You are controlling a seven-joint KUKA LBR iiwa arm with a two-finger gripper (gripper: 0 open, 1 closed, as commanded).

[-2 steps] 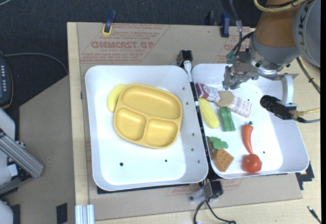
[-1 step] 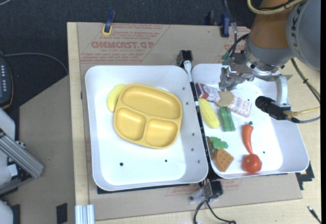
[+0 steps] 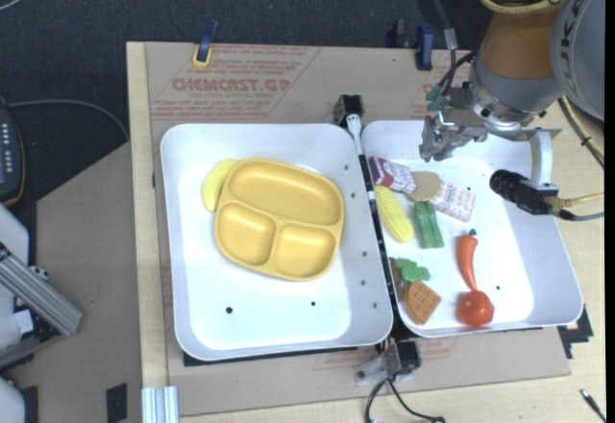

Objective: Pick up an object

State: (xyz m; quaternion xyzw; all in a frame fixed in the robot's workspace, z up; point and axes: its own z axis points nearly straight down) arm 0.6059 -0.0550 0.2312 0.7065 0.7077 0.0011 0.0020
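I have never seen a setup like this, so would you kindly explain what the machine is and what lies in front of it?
This is one picture, taken by a fixed camera above a bench and looking down at a slant. The grey and orange machine at the upper right is a robot arm; its gripper hangs over the right bin. That bin holds toy food: a corn cob, a green piece, a carrot, a tomato, a waffle and a wrapped packet. The left bin holds a yellow divided plate. I see nothing between the gripper's fingers.
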